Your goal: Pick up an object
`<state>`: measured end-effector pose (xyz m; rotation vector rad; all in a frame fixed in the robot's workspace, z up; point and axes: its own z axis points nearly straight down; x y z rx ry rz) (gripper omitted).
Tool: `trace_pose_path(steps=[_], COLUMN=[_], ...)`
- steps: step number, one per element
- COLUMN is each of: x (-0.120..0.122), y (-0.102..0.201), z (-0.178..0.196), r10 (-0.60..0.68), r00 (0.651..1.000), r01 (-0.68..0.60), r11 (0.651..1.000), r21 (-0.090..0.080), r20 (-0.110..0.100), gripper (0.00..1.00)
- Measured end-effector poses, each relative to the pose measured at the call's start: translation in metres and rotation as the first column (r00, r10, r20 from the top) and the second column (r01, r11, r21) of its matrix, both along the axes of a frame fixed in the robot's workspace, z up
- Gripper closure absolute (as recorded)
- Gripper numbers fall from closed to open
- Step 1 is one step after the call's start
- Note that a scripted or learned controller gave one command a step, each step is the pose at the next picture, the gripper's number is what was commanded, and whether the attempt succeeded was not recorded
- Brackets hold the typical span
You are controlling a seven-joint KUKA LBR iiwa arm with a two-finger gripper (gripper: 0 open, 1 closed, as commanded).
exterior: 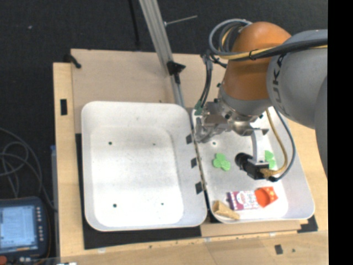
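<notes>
Jaws at bin's upper left, green piece below them

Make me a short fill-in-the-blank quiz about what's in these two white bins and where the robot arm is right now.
1. The small green object lies in the ____ bin.
2. The arm's band above the wrist is coloured ____.
3. The purple and white carton lies right beside a ____ object, at the near edge of the right bin.

Missing words: right; orange; red
</notes>
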<state>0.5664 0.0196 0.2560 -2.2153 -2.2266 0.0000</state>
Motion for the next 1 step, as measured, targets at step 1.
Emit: trace_pose_path(steps=[1], x=[-0.0257], y=[0.0466], z=[0.005], r10=[0.003], r00=[1.0], r01=[-0.003], r11=[1.0], r21=[0.002], r20=[0.0], gripper=[1.0])
